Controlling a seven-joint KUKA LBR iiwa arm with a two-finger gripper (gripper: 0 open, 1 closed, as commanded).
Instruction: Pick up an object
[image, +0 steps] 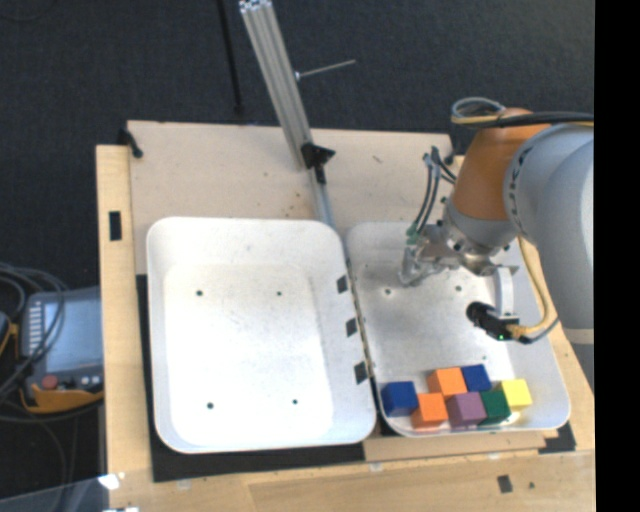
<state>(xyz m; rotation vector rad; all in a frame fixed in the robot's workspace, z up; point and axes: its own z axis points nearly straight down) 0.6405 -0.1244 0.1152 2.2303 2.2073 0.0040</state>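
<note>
Blocks crowd the lower edge of the right bin (400, 330), down in the lower right of the frame: a blue block (399, 397) on the left, an orange block (431, 408) beside it, a purple block (465, 408), a green block (495, 405) and a yellow block (516, 392) running toward the right, with a second orange block (449, 380) and a second blue block (476, 376) just behind them. They sit packed together, touching or nearly so. Above them in the picture, the grey arm (555, 210) comes in from the right edge, its orange band (482, 185) turned toward the upper middle, and the wrist bends down so that the gripper (412, 268) points at the upper left part of the same bin, well apart from the blocks. From where I stand it looks low over the white floor of the bin with nothing between its tips, and I cannot tell whether it is spread or closed. Cables loop around the wrist. To the left lies the other white bin (250, 330), and a slanted metal rail (285, 95) rises toward the top of the frame.
</note>
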